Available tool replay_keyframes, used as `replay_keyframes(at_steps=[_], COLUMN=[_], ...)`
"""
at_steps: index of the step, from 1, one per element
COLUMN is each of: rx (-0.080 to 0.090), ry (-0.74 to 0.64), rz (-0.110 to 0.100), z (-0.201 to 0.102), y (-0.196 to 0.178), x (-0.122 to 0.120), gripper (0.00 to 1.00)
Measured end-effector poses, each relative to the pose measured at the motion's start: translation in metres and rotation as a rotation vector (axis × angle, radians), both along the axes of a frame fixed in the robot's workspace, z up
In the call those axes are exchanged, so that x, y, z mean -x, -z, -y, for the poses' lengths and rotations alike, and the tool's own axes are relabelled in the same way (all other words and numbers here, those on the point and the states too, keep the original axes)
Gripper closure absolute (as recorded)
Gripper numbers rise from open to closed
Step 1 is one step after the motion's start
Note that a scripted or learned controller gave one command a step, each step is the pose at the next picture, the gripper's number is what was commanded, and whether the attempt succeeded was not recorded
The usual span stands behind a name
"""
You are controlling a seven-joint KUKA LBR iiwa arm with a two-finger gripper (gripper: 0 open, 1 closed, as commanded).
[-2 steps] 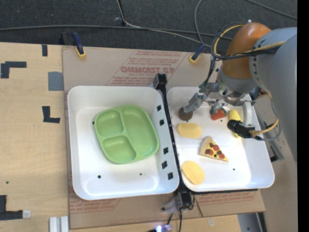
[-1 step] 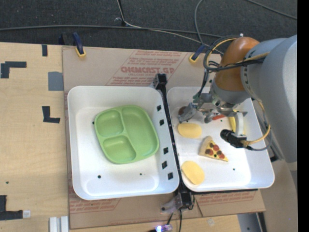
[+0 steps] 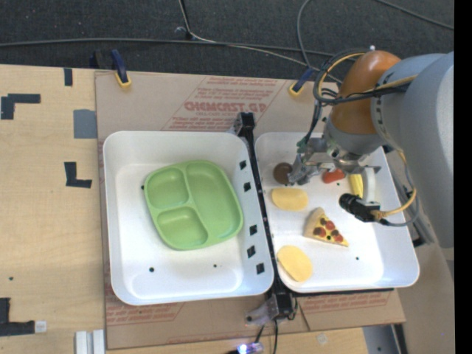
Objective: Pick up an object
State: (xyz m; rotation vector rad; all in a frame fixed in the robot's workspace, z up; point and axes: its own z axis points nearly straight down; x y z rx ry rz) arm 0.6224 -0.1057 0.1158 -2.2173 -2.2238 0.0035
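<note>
The hand (image 3: 301, 169) is hovering in the right bin (image 3: 394, 271), just beside a brown round piece (image 3: 282, 172) and above a yellow piece (image 3: 290, 199); whether it is gripping I cannot tell.

Seen from above at a slant: a light wooden bench top (image 3: 44, 220) with dark angular tape marks (image 3: 74, 174) scattered over its left part. Laid across it, a brown cardboard sheet (image 3: 214, 103) printed with red lettering, held at its far edge by two clamps with yellow tips (image 3: 120, 72) (image 3: 298, 87). Beyond the bench, a dark grey carpeted floor (image 3: 88, 9), crossed by thin black cables (image 3: 184, 21) running to a junction near the middle. Even, soft lighting, without hard shadows.
</note>
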Motion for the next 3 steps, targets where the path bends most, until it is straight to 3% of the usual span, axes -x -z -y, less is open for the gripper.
replay_keyframes(at_steps=[3], rx=[0.000], ry=[0.002], rz=[0.006], z=[-0.002], y=[-0.141], x=[-0.011], gripper=[1.00])
